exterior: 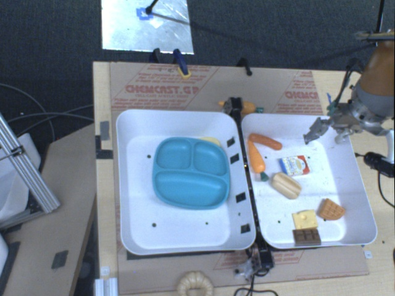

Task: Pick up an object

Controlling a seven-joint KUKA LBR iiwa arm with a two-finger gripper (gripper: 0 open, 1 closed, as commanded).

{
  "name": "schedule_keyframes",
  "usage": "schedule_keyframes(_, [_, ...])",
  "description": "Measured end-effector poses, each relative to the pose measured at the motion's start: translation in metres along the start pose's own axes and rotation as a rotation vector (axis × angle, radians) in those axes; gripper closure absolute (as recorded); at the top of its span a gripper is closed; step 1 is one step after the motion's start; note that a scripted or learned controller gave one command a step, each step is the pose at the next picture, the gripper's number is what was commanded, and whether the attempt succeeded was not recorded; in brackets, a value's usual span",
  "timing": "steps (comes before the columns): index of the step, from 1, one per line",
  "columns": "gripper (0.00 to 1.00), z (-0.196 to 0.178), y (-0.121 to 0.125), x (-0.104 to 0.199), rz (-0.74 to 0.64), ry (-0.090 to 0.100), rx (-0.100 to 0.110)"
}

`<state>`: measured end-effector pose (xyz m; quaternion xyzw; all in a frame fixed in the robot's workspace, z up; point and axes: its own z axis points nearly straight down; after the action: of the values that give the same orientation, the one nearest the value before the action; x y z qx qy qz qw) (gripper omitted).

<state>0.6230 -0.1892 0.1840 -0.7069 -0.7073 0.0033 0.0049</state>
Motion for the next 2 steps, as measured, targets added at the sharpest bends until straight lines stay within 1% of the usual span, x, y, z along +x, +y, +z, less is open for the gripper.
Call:
schedule_keyframes(1, [0.00, -0.009, 0.003, 0.001, -0.003, -0.002, -0.013])
schedule_keyframes(2, [0.00, 0.035, 0.000, -0.004, -0.001, -0.003, -0.011])
